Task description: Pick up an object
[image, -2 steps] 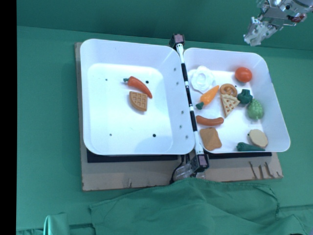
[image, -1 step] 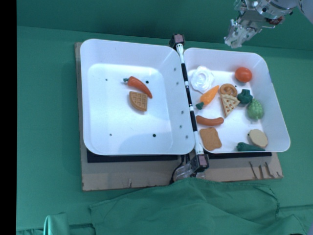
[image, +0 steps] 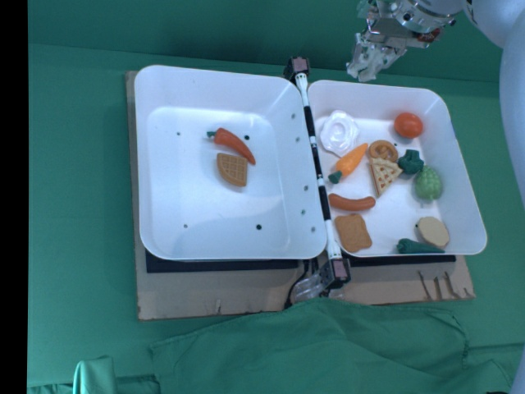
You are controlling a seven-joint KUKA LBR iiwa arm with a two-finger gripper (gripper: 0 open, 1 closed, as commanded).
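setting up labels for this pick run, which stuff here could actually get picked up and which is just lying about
Belongs to the job:
gripper, above the right bin's far edge
right bin: fried egg, tomato, carrot, sausage, toast
left bin: red pepper, waffle

Just lying about:
cardboard sheet
green cloth

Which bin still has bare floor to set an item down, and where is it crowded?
Left bin: bare floor all around the chili and waffle piece, widest along the near edge. Right bin: crowded; a small bare patch between sausage and potato.
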